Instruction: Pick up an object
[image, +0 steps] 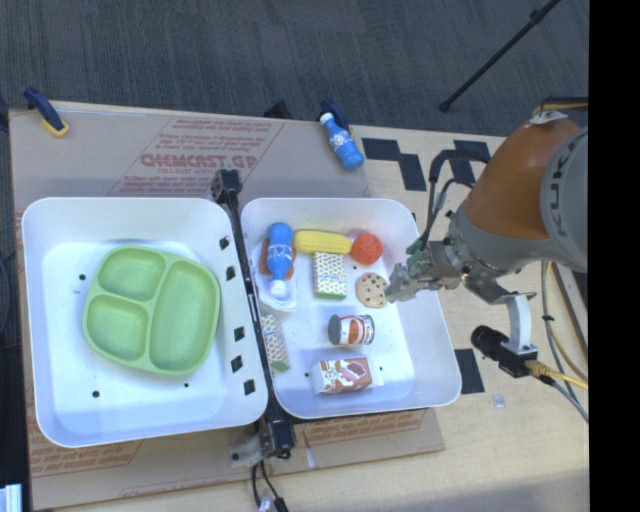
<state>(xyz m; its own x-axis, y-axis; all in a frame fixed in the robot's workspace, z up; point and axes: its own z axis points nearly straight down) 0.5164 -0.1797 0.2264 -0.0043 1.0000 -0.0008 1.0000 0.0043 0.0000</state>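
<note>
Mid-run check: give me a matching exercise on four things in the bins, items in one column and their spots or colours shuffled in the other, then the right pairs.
Items:
1. green divided plate
2. corn cob
3. cookie
4. small can

Descriptions:
A. yellow, lying along the far side of the right bin
B. lying on its side in the middle of the right bin, just in front of the sponge
C. alone in the left bin
D. round with dark chips, nearest the gripper

Pairs: 1-C, 2-A, 3-D, 4-B
</note>
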